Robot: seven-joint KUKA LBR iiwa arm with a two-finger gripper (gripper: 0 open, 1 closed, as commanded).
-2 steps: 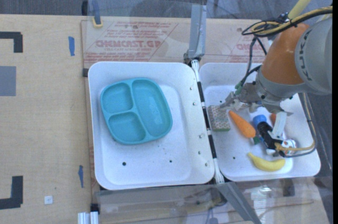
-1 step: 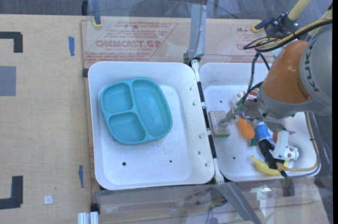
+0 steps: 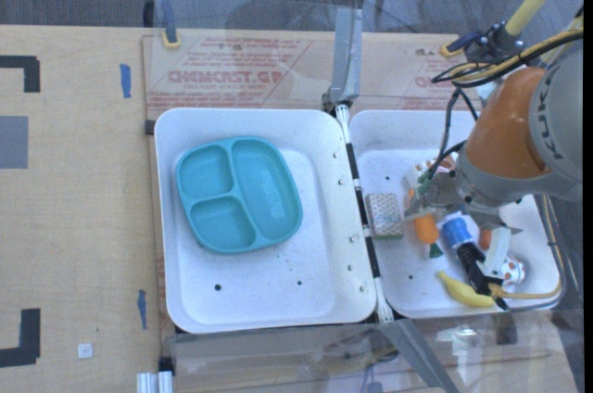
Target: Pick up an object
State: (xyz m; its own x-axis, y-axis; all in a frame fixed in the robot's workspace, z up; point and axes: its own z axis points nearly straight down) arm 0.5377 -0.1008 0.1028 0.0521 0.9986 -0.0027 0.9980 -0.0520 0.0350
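Observation:
My gripper [image 3: 423, 200] is low in the right bin [image 3: 398, 289], under the arm's grey and orange wrist. Just left of it lies a beige and green sponge block [image 3: 384, 213]. A small orange piece [image 3: 425, 230] sits right below the gripper, with a blue cylinder [image 3: 456, 232] beside it. A yellow banana [image 3: 465, 291] lies near the bin's front wall, and a small white and red item [image 3: 511, 271] rests to its right. Another white and red item [image 3: 427, 168] peeks out behind the gripper. The arm hides part of the bin's right side.
The left bin [image 3: 278, 298] holds a teal divided plate [image 3: 239, 194] in its left half. A raised divider [image 3: 356, 196] runs between the two bins. A clear panel stands behind both bins, and yellow cables hang at the right.

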